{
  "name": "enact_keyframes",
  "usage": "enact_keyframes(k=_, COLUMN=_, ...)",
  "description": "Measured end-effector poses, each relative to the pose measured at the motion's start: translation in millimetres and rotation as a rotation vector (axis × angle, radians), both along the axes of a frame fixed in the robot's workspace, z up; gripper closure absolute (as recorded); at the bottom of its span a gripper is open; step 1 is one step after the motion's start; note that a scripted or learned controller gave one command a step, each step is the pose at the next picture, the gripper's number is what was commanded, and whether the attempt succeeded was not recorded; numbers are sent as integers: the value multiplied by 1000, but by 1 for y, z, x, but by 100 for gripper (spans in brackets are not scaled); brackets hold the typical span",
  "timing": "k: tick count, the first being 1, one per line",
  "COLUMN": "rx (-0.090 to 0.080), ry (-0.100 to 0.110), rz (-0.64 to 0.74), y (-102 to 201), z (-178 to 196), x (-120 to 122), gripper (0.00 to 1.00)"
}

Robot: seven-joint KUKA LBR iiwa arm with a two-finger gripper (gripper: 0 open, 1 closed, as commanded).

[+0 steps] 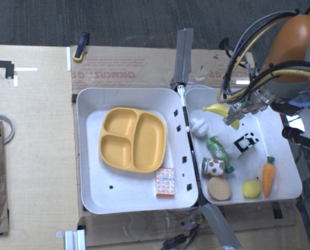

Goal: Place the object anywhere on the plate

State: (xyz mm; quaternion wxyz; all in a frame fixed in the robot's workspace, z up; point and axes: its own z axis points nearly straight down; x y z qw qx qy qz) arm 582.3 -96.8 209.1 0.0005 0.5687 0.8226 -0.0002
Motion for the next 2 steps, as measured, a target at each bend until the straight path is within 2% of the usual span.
enact_keyframes(k=1, rx=0, ry=1, rz=157, y=9, z=-18, x=-5, gripper=100)
enact_keyframes(k=2, rx=0, ry=2, rz=301, y=78, z=-18, x=-36, gripper=100)
